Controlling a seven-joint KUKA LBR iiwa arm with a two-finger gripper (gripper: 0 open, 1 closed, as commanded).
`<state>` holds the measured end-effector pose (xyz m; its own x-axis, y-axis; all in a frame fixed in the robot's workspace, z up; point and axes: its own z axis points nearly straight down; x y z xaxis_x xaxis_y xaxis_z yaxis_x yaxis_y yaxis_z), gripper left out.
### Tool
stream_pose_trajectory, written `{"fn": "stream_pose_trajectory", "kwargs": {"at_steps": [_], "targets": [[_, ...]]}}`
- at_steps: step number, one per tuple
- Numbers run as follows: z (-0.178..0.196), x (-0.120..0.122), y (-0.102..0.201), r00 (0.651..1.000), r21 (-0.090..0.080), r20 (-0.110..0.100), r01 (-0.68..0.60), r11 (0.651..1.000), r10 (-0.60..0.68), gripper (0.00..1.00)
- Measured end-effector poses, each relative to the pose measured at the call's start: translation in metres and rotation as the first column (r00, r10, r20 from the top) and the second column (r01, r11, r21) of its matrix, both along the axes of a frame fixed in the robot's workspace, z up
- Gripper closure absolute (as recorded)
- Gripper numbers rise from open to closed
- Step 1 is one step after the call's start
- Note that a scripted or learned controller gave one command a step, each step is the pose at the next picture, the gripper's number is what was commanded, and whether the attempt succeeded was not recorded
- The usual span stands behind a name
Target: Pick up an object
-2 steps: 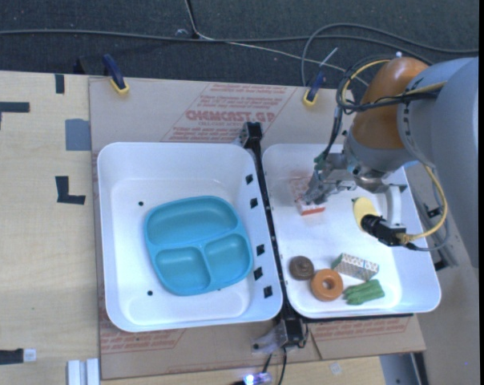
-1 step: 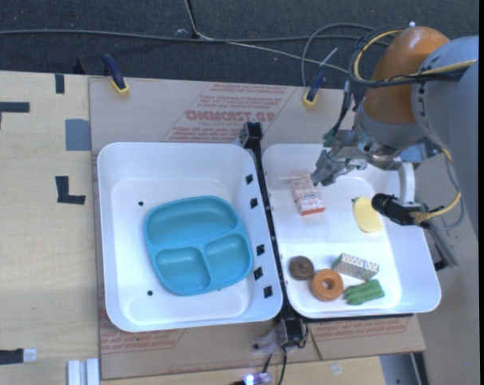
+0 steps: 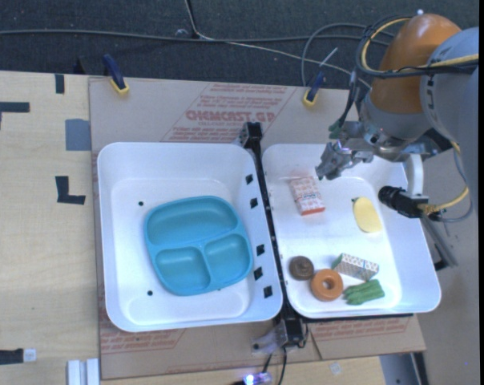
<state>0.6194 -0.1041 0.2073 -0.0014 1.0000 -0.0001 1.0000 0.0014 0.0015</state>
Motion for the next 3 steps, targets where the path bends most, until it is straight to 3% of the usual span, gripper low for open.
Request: {"fn": "stream_pose_trajectory", "kwargs": {"at_steps": [2, 3], "targets": [[0.019, -0.018, 0.107, 1.0, 0.002, -0.002, -0.006, 1.0, 0.006, 1.0], [0.024, -0.038, 0.16, 1.0, 0.001, -0.004, -0.005, 1.0, 0.005, 1.0]]}}
